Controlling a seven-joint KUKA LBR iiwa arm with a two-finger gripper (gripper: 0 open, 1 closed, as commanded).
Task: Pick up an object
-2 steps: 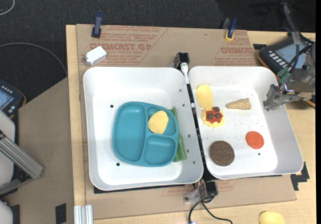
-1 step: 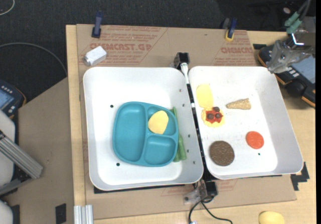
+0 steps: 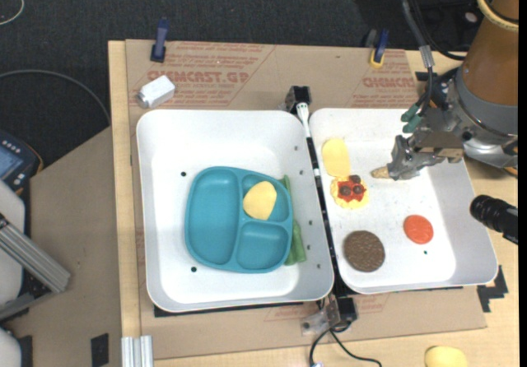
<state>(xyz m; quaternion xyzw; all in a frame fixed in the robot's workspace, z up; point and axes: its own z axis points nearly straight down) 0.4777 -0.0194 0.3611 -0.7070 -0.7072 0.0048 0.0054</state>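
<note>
My gripper (image 3: pixel 394 169) hangs over the upper middle of the right bin (image 3: pixel 461 275), just right of the toy food there. A pale yellow oblong piece (image 3: pixel 335 155) lies to its left. Below that piece sits a yellow item with red bits on top (image 3: pixel 349 191). A brown round cookie (image 3: pixel 363 249) and an orange-red disc (image 3: pixel 418 229) lie nearer the front. Nothing shows as held.
The left bin (image 3: pixel 165 151) holds a blue divided tray (image 3: pixel 218 225) with a yellow lump (image 3: pixel 260 200) on it and a green strip (image 3: pixel 295 238) along its right side. A small white block (image 3: pixel 156 91) and blue clamps (image 3: pixel 159 32) sit on the cardboard behind.
</note>
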